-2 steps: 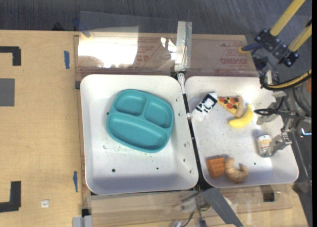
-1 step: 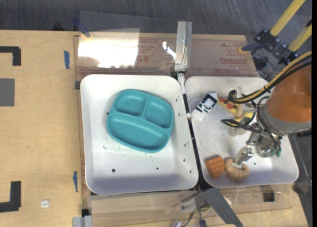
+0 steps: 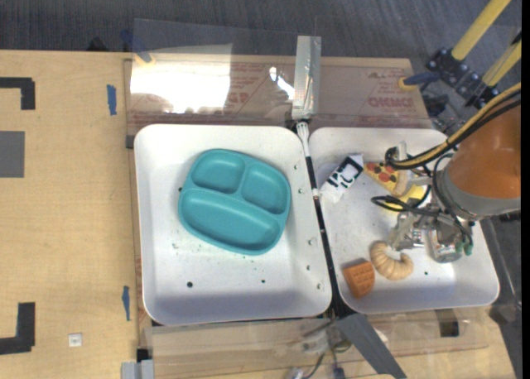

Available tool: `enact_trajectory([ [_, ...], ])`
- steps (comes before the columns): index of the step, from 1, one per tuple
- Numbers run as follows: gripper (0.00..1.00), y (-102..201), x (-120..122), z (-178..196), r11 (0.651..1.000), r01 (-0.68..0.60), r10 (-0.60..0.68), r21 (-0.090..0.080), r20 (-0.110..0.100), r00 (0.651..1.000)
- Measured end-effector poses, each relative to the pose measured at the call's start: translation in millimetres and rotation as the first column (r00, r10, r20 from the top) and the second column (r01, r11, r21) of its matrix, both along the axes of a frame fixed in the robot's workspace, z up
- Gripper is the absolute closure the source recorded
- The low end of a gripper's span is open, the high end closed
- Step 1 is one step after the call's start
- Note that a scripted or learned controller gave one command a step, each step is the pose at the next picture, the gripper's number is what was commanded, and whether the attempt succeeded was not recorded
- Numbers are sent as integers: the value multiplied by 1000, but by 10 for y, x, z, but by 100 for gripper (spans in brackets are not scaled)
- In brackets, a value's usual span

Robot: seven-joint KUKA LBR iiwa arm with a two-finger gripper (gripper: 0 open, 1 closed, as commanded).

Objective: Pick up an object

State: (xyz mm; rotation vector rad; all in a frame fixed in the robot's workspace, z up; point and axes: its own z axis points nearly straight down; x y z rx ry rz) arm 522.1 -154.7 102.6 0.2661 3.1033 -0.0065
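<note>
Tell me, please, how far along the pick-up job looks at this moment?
Done: the arm has reached into the right bin, with its pincer low beside the croissant. In hand: nothing visibly lifted; croissant, orange block and black-and-white item all lie on the bin floor. Left: grasping and raising one. The teal tray sits in the left bin.

My right bin (image 3: 480, 286) holds a tan croissant (image 3: 391, 260) near its front edge, an orange block (image 3: 359, 277) beside it, and a white-black packet (image 3: 343, 175) at the back-left corner.
</note>
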Motion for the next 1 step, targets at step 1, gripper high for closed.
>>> enact_trajectory([
  [1, 100, 613, -414, 459, 914, 406, -406, 8, -25, 914],
])
